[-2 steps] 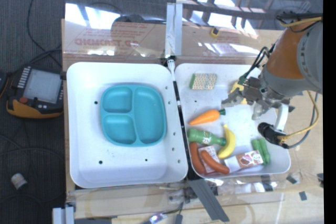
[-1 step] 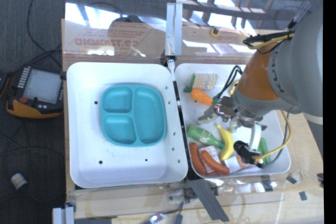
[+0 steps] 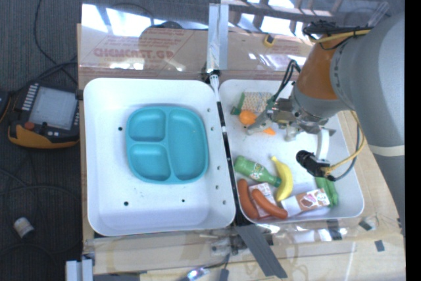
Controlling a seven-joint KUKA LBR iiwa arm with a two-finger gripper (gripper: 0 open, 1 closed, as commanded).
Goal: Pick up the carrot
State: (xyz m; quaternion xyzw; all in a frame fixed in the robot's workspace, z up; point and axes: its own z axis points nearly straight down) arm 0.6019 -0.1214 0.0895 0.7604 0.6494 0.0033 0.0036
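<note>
The gripper (image 3: 268, 123) is lowered near the right bin's (image 3: 352, 207) far edge, beside the small orange carrot (image 3: 247, 118). Whether it is apart or together I cannot tell. The carrot looks unlifted, so the pick remains undone.

Pincer (image 3: 279, 120) fingers lost in clutter

Arm (image 3: 342, 76) over right bin (image 3: 352, 204), hand (image 3: 273, 116) low beside carrot (image 3: 247, 118), teal plate (image 3: 166, 144) in left bin (image 3: 105, 207)

Faint reddish lettering on the cardboard panel (image 3: 141, 52) is too blurred to read.
</note>
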